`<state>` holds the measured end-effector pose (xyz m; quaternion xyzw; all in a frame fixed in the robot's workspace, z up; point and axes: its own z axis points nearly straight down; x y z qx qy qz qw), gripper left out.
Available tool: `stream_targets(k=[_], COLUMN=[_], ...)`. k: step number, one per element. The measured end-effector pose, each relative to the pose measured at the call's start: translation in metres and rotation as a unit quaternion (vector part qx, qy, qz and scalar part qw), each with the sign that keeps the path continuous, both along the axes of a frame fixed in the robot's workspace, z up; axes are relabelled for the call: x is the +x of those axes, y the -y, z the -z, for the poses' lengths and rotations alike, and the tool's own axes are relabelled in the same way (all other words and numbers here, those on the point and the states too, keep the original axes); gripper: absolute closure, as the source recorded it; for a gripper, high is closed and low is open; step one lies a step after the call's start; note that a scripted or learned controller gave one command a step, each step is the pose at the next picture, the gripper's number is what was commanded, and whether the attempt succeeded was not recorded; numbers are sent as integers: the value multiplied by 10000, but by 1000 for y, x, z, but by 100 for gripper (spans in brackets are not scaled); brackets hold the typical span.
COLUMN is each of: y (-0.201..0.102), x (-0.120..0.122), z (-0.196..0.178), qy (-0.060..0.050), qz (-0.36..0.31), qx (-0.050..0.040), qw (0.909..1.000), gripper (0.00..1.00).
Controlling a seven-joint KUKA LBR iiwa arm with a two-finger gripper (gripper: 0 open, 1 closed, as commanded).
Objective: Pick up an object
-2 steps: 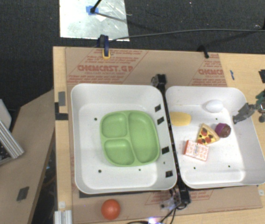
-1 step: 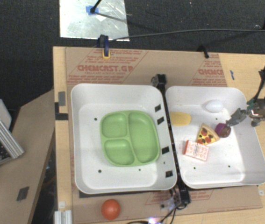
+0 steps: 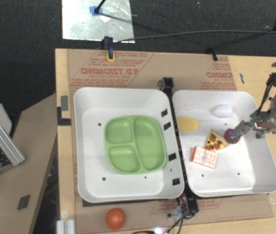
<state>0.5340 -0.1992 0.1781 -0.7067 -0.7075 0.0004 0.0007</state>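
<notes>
Nearest the lens, at the bottom edge of the frame: a small round orange-red ball point(image 3: 115, 218) on the brown cardboard-covered bench point(image 3: 147, 67), just below the left shallow white plastic bin point(image 3: 86, 130). Holds a pale green three-compartment plastic tray point(image 3: 135, 144), flat, near its centre.

Right of centre: the right shallow white plastic bin point(image 3: 262, 174), carrying the pickable things. Yellow flat oval piece point(image 3: 188, 125) near its left wall; white rounded lump point(image 3: 222, 111) toward its upper wall; toy pizza slice, orange with red dots point(image 3: 216, 141), mid-bin; red-and-white small printed carton point(image 3: 204, 157) lying flat just below and left of the slice.

Coming in from the right edge: the grey two-finger gripper point(image 3: 232, 135), tip low and just beside the pizza slice's right edge, seemingly touching or nearly so. Cannot tell the jaw state; tip too small and dark to read. Nothing visibly held.

Judged as the approach-and-close stage on the pizza slice. Worth centring over the slice rather than its edge, descending fully to the bin floor since the piece lies thin and flat, closing across its narrow span, lifting straight up. Risk: skating it toward the carton.

Around: black carpet-like floor above, a silvery foil sheet point(image 3: 97, 13) upper left, aluminium framing point(image 3: 1, 135) at far left.
</notes>
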Motion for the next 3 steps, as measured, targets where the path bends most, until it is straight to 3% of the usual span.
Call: stream_targets(k=[1,2,3], y=[-6,-5,-15], x=[-1,1,3], z=[62,48,-8], qy=[-6,20,39], qz=[-2,2,-18], qx=[6,-6,-10], qw=[10000,10000,10000], gripper=[0,100,100])
